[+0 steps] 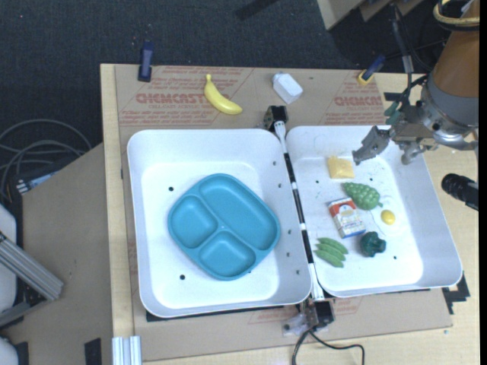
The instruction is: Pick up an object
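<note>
While hanging apart with nothing clamped between, at risk mainly from crowding, taken here from nearest to farthest. Closest to the camera, well to the near side of the yellow block (340, 166): a green pea pod (331, 251) and a dark green toy (372, 243), both low against the floor of the right bin (426, 234). Hard to get under, and likely to skate away from a closing pinch. Next back, also nearer than the yellow block: a small red-and-white carton (348, 217), and off to the block's near right a little yellow ball (388, 217), apt to roll at the lightest touch. Well left of the yellow block at about that depth: a blue divided tray (222, 225) in the left bin (144, 158), probably out of play. Just on the near side of the yellow block, close beside it: a bumpy green fruit (361, 195), easy to nudge or to catch along with the block in one closing. Then the yellow block itself, the likeliest pick: flat on the bin floor and thin-looking, so closing too high would grip only air, and coming down off-centre would shove it aside. Farthest back: jaws just beyond the yellow block and to its right, one finger (370, 144) nearly over the block's far right corner, the other farther right. Not centred over it; height above it hard to judge from this slant.
</note>
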Robot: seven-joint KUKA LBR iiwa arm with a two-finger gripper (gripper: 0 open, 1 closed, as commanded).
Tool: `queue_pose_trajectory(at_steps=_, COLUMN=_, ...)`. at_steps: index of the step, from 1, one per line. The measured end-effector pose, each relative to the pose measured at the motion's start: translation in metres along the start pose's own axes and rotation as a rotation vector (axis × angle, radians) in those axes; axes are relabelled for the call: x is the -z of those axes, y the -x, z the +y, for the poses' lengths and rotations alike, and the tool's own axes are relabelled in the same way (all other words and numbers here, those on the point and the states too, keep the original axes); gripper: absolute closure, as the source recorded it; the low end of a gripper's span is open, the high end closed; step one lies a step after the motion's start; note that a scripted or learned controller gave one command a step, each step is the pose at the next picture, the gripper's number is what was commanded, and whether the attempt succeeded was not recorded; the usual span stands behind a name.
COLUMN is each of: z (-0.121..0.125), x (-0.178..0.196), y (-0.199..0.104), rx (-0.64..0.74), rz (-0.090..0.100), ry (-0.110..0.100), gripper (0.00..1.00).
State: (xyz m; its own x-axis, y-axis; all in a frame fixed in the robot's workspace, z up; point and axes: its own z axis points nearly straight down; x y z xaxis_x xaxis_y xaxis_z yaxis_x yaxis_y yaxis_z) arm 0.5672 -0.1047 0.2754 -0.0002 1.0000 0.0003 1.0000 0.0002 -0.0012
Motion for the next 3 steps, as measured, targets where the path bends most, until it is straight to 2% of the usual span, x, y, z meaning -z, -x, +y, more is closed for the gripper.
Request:
queue_pose_trajectory(at_steps=1, z=0.014, x=-0.106, y=0.005, rx=-0.001, rz=0.000, ry=-0.003, gripper=0.00)
queue_pose_trajectory(at_steps=2, z=0.005, x=-0.191, y=-0.001, rx=-0.001, rz=0.001, ry=-0.003, gripper=0.00)
queue_pose_trajectory(at_steps=3, z=0.006, x=-0.180, y=-0.001, rx=-0.002, rz=0.000, ry=0.002, gripper=1.00)
